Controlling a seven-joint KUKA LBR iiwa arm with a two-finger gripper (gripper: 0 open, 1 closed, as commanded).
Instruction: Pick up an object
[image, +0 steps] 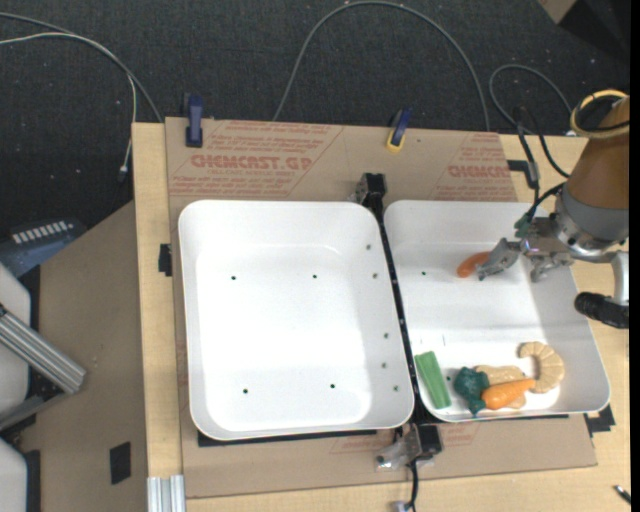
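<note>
orange carrot (504, 394) near rim; claw (512, 257) beside small orange piece (471, 266).

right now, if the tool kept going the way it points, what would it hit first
Most likely the small orange object, lying on the right bin floor just off the tool tip. Depth is unclear from above.

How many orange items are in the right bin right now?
2. One small orange piece sits at the gripper fingertips; one carrot-like piece lies near the front edge, by the dark green toy. Others could be hidden.
</note>
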